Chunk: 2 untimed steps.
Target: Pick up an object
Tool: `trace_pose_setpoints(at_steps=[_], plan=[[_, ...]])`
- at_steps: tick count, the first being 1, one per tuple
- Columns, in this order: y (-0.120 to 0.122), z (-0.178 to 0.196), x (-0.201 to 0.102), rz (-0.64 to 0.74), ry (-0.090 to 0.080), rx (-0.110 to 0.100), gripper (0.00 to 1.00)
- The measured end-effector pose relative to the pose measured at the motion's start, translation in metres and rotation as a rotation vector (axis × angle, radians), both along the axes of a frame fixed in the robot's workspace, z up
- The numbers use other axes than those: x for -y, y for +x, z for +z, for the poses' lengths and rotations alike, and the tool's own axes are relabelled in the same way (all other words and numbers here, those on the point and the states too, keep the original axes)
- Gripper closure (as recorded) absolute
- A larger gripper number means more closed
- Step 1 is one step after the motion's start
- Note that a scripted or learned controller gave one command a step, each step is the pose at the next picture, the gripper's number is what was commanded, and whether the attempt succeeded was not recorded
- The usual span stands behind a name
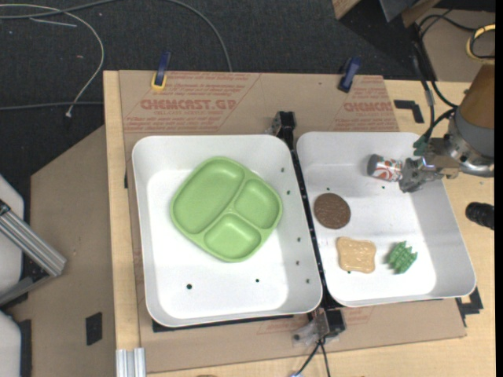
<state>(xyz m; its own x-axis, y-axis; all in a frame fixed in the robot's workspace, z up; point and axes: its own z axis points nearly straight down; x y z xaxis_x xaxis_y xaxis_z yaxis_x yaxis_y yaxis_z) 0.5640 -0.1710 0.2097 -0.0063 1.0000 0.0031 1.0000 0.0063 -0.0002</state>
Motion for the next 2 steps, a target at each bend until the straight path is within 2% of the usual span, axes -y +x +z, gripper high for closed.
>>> trace_pose_setpoints(at_steps=[1, 2], plan=[[-0.004, 0.009, -0.064, 0.001, 0.001, -0.002, 1.0], [-0.008, 0.001, -0.122, -0.001, 0.0, -0.003, 1.0]])
